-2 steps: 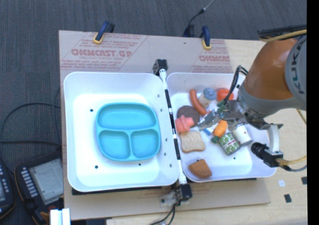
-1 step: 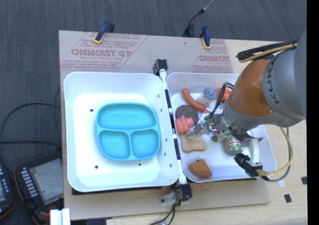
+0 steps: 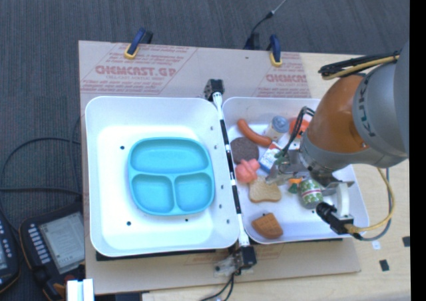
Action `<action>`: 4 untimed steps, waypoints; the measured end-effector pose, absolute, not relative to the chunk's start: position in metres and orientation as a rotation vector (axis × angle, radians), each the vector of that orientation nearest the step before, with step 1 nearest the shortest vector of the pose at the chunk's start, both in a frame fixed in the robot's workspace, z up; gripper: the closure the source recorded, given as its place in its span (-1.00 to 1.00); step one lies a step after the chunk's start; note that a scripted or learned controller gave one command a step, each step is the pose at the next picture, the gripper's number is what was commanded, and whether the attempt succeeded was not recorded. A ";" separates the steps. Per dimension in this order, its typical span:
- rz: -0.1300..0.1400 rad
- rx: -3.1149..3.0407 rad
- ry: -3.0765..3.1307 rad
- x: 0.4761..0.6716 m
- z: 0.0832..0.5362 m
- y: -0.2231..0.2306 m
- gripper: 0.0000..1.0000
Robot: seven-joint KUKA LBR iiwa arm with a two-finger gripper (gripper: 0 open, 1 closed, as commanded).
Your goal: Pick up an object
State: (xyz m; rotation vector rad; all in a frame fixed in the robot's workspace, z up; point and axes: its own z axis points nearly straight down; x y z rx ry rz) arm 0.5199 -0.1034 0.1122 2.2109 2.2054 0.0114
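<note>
On the desk (image 3: 133, 86), the left bin (image 3: 106, 120) carries a blue divided tray (image 3: 172, 175) lying flat near its middle. In the right bin (image 3: 359, 210), just past the divider, lie a sausage (image 3: 253, 132), a dark round patty (image 3: 244, 150), a pink piece (image 3: 246, 170), a slice of toast (image 3: 265, 192) and a brown chunk (image 3: 268, 226), crowded close together. The gripper (image 3: 283, 166) hangs over this clutter beside a small carton (image 3: 269, 159) and a green can (image 3: 309, 193), the grey arm (image 3: 353, 120) hiding what lies beyond; how far apart it stands, or whether it has hold of anything, I cannot tell.
</note>
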 end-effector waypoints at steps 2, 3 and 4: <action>0.017 2.211 2.210 0.497 0.090 -0.095 -1.00; 0.018 2.209 2.203 0.498 0.102 -0.097 1.00; 0.016 2.211 2.205 0.498 0.101 -0.097 -1.00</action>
